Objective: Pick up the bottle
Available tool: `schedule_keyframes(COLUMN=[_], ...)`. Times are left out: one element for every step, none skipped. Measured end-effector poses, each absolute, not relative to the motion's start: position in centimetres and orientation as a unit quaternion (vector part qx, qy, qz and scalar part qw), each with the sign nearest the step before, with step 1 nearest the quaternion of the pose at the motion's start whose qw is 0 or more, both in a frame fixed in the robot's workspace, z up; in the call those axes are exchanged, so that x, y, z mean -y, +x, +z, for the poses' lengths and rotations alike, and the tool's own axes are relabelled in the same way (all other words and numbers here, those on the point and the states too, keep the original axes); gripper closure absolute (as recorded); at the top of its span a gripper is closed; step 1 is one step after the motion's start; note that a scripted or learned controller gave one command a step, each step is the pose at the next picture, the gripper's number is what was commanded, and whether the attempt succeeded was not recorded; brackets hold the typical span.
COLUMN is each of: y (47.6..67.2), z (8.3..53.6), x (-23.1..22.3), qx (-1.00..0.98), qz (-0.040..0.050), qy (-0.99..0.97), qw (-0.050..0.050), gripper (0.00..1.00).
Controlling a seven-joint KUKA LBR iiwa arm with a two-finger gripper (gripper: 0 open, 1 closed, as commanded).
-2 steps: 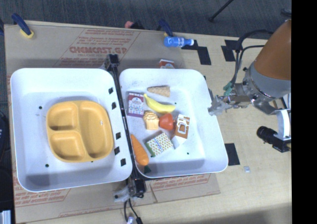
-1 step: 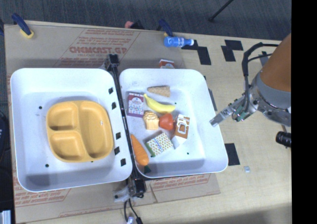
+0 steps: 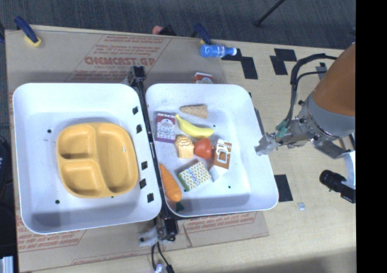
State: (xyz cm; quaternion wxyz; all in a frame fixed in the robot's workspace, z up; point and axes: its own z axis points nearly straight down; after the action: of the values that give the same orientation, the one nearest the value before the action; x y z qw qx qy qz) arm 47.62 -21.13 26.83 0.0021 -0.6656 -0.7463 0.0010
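A wooden bench (image 3: 314, 217) seen from above at a slant carries two shallow white bins side by side. The left bin (image 3: 24, 145) holds a yellow divided tray (image 3: 97, 158) with three compartments, lying near its centre. The right bin (image 3: 257, 181) holds a cluster of small toy foods: a yellow banana (image 3: 193, 127) near the middle, a tan wedge (image 3: 194, 110) above it, a small red-and-white carton (image 3: 165, 126) to the banana's left, a red tomato (image 3: 204, 148) just below the banana, a patterned box (image 3: 195, 176) lower down, and an orange carrot (image 3: 170, 184) lying along the bin's left wall.

The grey arm with its orange band (image 3: 338, 84) reaches in from the right. Its gripper (image 3: 266, 145) hangs just outside the right bin's right rim, over the bench; how far its pincer is spread cannot be told.

The bottle (image 3: 216, 51), small and blue, lies on its side on the bench behind the right bin, outside both bins and well apart from the gripper.
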Motion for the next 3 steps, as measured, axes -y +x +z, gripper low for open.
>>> schedule_keyframes(y=[47.6,47.6,47.6], z=[23.4,23.9,19.1], x=[16.4,6.0,0.6], qx=[0.789,0.811,0.799], qz=[0.0005,0.0007,0.0017], qy=[-0.615,-0.585,-0.601], qw=[0.002,0.002,0.002], gripper=[1.00,1.00,1.00])
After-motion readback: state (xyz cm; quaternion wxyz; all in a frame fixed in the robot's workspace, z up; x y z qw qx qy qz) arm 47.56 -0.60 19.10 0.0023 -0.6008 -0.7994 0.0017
